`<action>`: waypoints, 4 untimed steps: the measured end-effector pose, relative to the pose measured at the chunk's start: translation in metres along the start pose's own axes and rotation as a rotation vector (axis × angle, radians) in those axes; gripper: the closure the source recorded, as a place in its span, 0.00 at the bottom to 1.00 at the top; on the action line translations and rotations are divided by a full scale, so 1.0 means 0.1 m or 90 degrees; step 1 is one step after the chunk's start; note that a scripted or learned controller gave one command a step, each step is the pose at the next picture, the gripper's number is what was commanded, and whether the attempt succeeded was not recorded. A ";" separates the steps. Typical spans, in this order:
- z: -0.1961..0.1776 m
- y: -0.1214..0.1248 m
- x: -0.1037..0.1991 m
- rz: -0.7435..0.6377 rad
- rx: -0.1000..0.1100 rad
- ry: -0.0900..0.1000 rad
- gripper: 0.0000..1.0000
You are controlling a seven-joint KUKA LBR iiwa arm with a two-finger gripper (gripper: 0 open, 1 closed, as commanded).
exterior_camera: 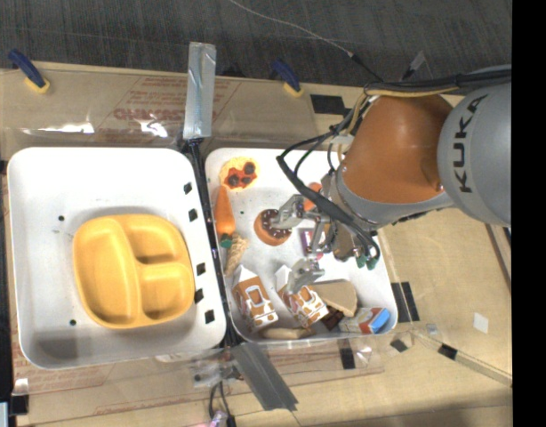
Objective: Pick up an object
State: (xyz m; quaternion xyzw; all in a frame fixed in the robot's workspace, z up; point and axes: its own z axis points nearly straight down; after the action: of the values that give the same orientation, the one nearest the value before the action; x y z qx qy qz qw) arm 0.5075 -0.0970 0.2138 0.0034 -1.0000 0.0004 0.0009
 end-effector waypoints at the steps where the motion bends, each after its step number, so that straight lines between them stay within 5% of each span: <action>1: 1.17 -0.24 -0.38 0.072 -0.002 0.006 0.00; 2: 1.15 -0.16 -0.04 0.155 0.007 -0.021 0.00; 3: 1.17 -0.15 -0.18 0.284 0.007 -0.009 0.00; 4: 1.17 -0.16 -0.04 0.204 0.004 -0.013 0.00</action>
State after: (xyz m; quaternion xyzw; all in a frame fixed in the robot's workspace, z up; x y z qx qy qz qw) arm 0.5113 -0.1133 0.0963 -0.1560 -0.9877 0.0038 -0.0093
